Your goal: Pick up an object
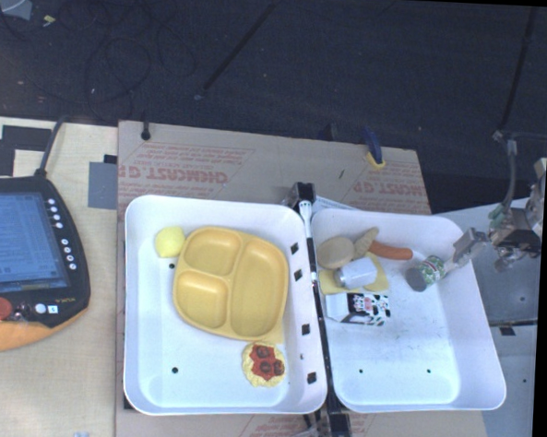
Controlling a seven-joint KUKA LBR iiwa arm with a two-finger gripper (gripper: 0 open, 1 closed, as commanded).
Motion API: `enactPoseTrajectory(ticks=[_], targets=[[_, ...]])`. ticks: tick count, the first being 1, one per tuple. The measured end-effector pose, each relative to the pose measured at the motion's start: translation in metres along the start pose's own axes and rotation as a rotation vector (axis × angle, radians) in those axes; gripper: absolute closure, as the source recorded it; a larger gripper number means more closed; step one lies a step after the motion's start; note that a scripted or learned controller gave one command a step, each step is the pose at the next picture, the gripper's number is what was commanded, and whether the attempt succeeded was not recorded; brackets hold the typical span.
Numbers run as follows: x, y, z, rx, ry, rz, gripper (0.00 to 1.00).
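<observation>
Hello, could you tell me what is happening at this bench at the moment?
A robot arm reaches in from the right, its gripper at the far right edge of the right bin, with nothing visibly held. That bin holds a cluster of small items: a toy hot dog, a cow-print carton and a small can. The left bin holds a yellow divided plate, a yellow ball and a toy pizza. No pick looks made yet.

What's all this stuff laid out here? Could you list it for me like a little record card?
left bin: yellow divided plate, yellow ball, toy pizza
right bin: toy food pile with hot dog, cow-print carton, small grey-green can
beside bench: control tablet
arm: at right edge, outside the bins
</observation>
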State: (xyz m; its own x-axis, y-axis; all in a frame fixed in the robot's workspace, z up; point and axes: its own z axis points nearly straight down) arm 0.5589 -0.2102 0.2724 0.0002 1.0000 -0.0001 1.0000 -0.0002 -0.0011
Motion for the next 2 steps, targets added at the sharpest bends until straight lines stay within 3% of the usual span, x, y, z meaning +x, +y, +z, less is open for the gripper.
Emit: enactPoseTrajectory(ticks=[1,2], targets=[[0.016,-0.031,0.124,0.014,0.006,-0.001,0.00],[0.009,0.007,0.176,0.002,0.001,0.000,0.00]])
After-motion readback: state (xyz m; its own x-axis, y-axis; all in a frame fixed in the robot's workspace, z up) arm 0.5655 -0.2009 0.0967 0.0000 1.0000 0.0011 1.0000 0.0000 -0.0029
